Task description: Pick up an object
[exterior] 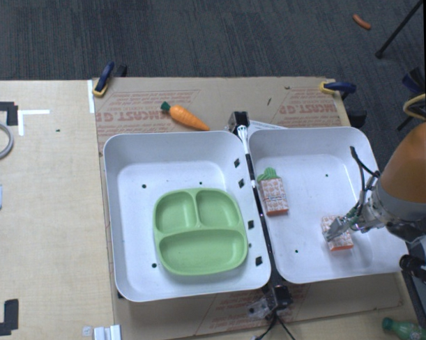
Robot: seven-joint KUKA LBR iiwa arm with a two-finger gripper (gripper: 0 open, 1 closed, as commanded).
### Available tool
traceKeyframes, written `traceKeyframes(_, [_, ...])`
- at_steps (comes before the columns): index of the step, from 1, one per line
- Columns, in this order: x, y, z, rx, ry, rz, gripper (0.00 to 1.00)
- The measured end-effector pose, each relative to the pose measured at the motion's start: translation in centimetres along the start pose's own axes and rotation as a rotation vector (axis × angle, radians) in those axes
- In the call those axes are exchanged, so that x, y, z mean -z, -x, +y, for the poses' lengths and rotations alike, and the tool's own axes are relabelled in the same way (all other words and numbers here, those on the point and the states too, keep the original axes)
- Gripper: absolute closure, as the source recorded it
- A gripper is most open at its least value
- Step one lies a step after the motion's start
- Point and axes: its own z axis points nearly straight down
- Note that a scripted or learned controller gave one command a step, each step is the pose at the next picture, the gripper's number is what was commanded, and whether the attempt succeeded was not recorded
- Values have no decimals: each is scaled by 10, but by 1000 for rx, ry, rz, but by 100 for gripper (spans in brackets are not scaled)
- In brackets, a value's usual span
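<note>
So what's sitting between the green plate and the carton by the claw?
In the camera view, the strawberry carton lies between the green plate and the small carton at the claw, just past the bins' divider, with bare bin floor beyond it.

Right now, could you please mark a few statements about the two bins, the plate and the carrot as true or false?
1. The green plate lies in the left bin. True.
2. The carrot lies inside the right bin. False: it lies on the cardboard behind the bins.
3. The gripper is over the right bin, at a small packet. True.
4. The carton stands on the green plate. False: it lies in the right bin.
</note>
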Motion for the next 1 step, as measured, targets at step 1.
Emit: traceKeyframes(1, [106,-25,38,-191,-1,-1,100])
